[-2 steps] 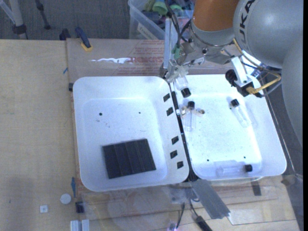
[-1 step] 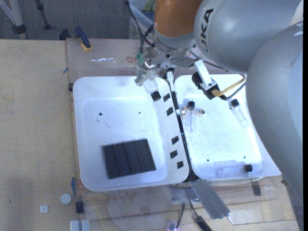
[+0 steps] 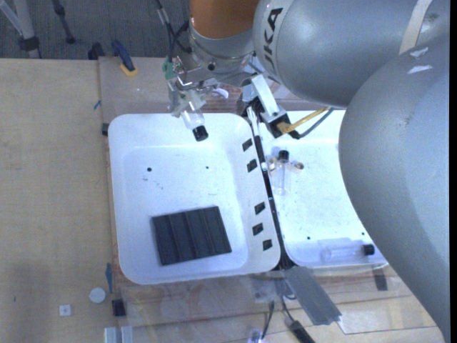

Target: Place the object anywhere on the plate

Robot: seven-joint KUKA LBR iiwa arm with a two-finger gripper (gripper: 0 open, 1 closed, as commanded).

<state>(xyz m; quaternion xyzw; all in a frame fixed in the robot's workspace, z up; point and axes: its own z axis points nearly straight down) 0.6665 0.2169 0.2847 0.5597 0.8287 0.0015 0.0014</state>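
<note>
Plainly, we judge the placing not yet done: the gripper (image 3: 190, 117) hovers over the left bin's (image 3: 178, 184) far edge with a black-capped clear tube (image 3: 199, 131) at its tip, whether clamped we cannot tell, well apart from the dark plate (image 3: 191, 236).

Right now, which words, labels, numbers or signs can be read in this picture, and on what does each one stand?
"KA": white letters on the grey arm; the start of the word is out of sight.
Small pale square on the bench: too small to read.
Nothing else can be read.
</note>
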